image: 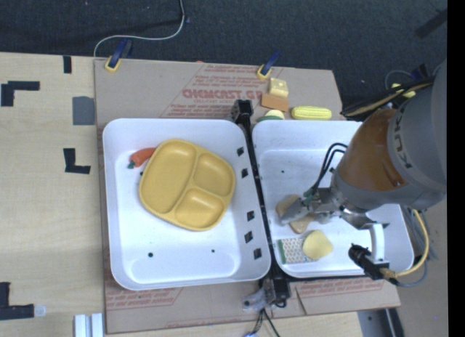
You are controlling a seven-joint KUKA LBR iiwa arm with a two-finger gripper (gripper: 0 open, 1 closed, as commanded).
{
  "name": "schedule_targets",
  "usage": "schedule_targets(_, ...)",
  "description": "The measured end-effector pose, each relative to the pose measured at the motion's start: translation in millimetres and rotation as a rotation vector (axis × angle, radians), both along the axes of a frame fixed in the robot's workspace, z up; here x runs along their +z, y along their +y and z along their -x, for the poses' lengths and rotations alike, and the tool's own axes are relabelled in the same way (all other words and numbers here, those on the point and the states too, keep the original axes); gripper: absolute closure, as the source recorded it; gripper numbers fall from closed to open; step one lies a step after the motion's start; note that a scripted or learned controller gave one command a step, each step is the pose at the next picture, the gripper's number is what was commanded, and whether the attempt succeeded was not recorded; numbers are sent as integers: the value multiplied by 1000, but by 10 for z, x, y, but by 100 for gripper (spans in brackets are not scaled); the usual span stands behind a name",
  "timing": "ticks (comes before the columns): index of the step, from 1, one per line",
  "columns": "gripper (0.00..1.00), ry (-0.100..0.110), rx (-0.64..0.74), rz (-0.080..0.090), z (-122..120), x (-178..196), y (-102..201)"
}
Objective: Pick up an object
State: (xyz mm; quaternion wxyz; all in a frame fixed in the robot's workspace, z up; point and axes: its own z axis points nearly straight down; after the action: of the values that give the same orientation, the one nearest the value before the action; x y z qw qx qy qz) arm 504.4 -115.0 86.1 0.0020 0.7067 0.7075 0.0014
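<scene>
Hand (292, 212) low in right bin (290, 147); cardboard (218, 92) reads "CHEMCAST".

Two shallow white bins, the left one (120, 183) and the right one (290, 143), look like smooth plastic with a soft sheen. In the left bin, the yellow divided plate (187, 183) reads as matt moulded plastic, no glare on it at all. Beneath both lies a flat brown cardboard sheet (211, 92) with red print, dull and papery. The pale bench top (43, 205) shows a fine wood-grain finish. Over on the right, the arm's grey casing (429, 147) looks smooth and satin, and its orange band (370, 157) gives off a slight gloss. The round pale yellow piece (317, 244) in the right bin looks smooth and plastic-like. Behind the bench, dark flooring (290, 9), rough and carpet-like.
</scene>
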Motion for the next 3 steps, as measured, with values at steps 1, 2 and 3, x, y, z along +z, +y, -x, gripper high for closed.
schedule_targets(1, 0, 4, -1, 1, -217, -6, 136)
schedule_targets(2, 0, 0, -1, 0, 77, 0, 17)
schedule_targets(3, 0, -1, -1, 3, 193, -1, 125)
